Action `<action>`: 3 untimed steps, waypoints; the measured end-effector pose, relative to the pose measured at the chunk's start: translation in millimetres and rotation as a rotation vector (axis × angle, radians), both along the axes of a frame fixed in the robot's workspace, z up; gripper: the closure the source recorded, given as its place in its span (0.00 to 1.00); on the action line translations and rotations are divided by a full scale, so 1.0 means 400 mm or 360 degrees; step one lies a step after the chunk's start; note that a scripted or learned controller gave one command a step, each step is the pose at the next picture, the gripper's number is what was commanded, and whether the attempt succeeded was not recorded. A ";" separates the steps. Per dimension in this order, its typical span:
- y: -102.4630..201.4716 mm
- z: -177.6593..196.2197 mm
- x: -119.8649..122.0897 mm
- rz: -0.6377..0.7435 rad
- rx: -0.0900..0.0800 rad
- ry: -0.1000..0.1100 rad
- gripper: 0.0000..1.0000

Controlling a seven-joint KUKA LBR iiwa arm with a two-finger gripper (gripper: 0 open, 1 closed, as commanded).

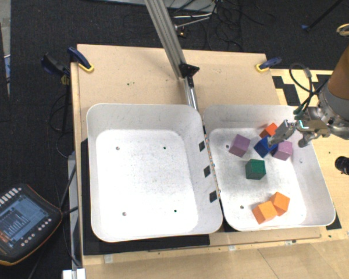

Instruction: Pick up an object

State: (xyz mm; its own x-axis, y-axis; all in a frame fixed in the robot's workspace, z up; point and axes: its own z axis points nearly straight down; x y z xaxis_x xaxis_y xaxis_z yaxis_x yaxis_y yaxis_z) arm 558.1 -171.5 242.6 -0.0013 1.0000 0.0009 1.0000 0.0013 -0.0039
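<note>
Camera view, looking down at a slant on the counter (232, 63): I've got the arm reaching in from the right over the right bin (314, 173), and the gripper (281, 133) is sitting low in the far-right cluster of blocks. Can't tell from here if it's spread or pinched, the fingertips are buried in the clutter.

The blue block (262, 147) is right at the tip, just left and slightly toward me from it. An orange block (270, 129) is tucked just behind, a purple block (284, 150) just beside on the near-right. Another purple cube (239, 145) sits further left, the green cube (255, 169) is nearer me, and two orange cubes (271, 207) are well apart at the near edge.

My guess: blue is the target, so the whole thing turns on that tiny leftward offset. Left bin (104, 127) isn't involved.
</note>
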 end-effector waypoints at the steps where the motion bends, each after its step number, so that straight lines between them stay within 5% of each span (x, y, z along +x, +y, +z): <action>1: 0.000 0.005 0.002 0.0000 -0.0002 -0.0007 0.00; 3: -0.011 -0.269 0.000 -0.0003 0.0001 0.0004 0.00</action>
